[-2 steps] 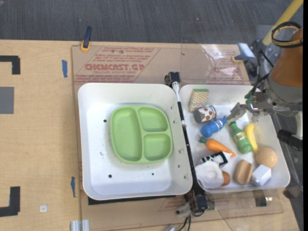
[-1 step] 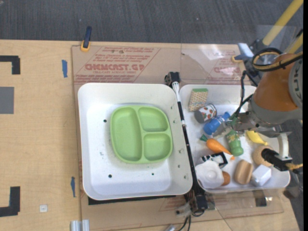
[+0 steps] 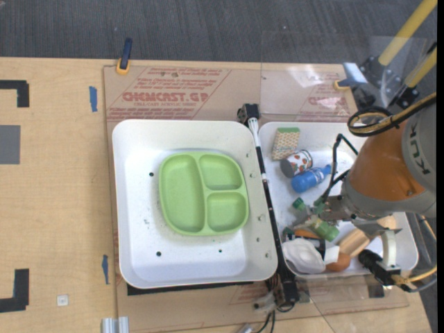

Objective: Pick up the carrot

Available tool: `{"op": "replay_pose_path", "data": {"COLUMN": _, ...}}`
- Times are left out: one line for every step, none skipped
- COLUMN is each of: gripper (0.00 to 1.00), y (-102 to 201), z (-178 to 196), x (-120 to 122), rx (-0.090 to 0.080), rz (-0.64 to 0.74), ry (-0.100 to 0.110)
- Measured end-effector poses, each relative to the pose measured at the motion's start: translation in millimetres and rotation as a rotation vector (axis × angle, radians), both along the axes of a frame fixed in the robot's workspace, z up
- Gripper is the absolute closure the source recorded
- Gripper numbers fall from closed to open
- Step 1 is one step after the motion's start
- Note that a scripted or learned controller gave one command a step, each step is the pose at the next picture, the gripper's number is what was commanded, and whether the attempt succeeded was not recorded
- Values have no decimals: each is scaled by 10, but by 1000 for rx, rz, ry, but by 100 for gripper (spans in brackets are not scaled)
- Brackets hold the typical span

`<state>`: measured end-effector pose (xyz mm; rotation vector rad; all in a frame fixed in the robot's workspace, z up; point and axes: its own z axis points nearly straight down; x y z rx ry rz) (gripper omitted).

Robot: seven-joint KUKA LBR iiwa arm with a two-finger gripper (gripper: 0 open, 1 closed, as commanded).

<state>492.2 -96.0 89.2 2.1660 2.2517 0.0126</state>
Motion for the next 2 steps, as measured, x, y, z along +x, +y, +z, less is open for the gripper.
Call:
{"op": "replay_pose_path", "data": {"gripper": 0, "y": -494, "z": 141, "x": -111, "rx": -4, "rz": 373, "ry": 11}}
{"op": "replay_pose_path", "data": {"gripper": 0, "y": -905, "z": 2, "x": -72, "rx": 13, "rz": 121, "ry": 8}}
